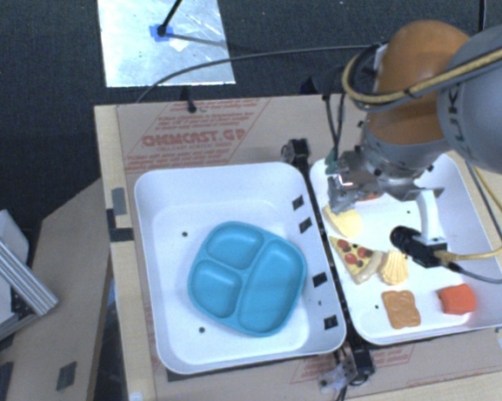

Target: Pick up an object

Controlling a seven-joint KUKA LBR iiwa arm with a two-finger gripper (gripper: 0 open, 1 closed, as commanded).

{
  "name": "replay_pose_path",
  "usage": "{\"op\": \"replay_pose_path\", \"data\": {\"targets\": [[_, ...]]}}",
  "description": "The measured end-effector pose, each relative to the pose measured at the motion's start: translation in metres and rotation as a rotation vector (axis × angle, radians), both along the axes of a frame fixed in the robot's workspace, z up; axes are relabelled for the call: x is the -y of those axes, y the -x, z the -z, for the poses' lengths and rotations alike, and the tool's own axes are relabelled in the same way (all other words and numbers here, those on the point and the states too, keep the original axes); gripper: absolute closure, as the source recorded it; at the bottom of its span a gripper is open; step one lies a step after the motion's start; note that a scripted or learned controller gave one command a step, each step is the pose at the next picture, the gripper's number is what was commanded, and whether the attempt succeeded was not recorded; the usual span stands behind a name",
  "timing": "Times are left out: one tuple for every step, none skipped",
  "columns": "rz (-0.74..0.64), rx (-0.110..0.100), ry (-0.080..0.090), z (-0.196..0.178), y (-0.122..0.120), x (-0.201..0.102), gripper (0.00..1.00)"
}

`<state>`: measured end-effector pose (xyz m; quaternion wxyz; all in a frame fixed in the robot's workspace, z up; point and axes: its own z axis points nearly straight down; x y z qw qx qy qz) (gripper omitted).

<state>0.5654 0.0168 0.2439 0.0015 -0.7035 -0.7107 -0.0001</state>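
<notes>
Gripper position: the gripper [345,197] was seen low over the near-left part of the right bin [487,218], close beside the divider between the two bins.

Gripper state: it could not be told whether the gripper was open or closed, since its tip was masked by the wrist body and glare.

Nearest object: a pale yellow cheese wedge [345,223] was found just below the gripper tip, touching it or very nearly so; whether it was gripped could not be judged.

Deciding relation: the wedge lay toward the camera-near side of the gripper, almost directly under it, so a short descent rather than a sideways reach was judged to be called for.

Other candidates: a pizza slice [356,258] lay just beyond the wedge, its long axis running slantwise toward the bin's near edge; a ridged yellow chip [396,267], a toast piece [402,309] and an orange block [457,300] lay farther off.

Left bin: a blue divided plate [245,277] was held in the left bin [168,246], well apart from the gripper.

Risk: the pizza slice's closeness was judged likely to crowd the grasp.
</notes>
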Motion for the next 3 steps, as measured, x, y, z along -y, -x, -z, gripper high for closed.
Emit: {"op": "replay_pose_path", "data": {"targets": [[0.000, 0.000, 0.000, -0.004, 0.023, -0.045, 1.00], [0.001, 0.000, 0.001, 0.005, 0.044, -0.082, 1.00], [0.007, 0.002, 0.002, 0.004, 0.043, -0.080, 0.00]]}}
